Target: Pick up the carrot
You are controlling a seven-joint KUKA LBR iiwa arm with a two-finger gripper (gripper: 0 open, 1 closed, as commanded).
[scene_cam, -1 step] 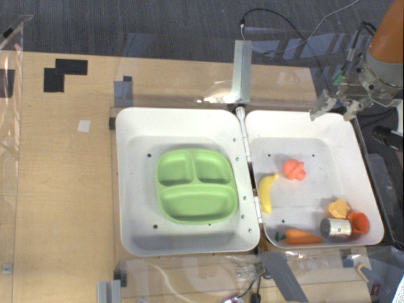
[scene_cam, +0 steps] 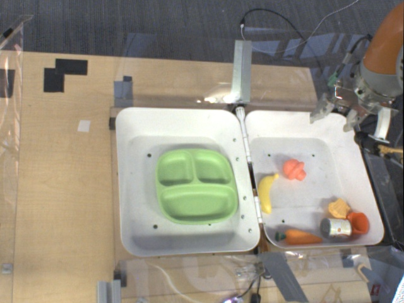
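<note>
The carrot (scene_cam: 302, 237), orange with a dark green stub at its left end, lies flat along the front wall of the right bin (scene_cam: 353, 163). My gripper (scene_cam: 333, 114) hangs over that bin's far right corner, well away from the carrot and high above the floor. Its two pale fingers (scene_cam: 319, 110) stand apart, open, with nothing between them. The orange band of the arm shows at the top right.
Beside the carrot lie a silver can (scene_cam: 338, 228), an orange cup (scene_cam: 358, 223) and a yellow cracker-like piece (scene_cam: 339, 207). A banana (scene_cam: 267, 191) and a pink-orange toy (scene_cam: 294, 169) sit mid-bin. The left bin (scene_cam: 136, 169) holds a green divided plate (scene_cam: 196, 185).
</note>
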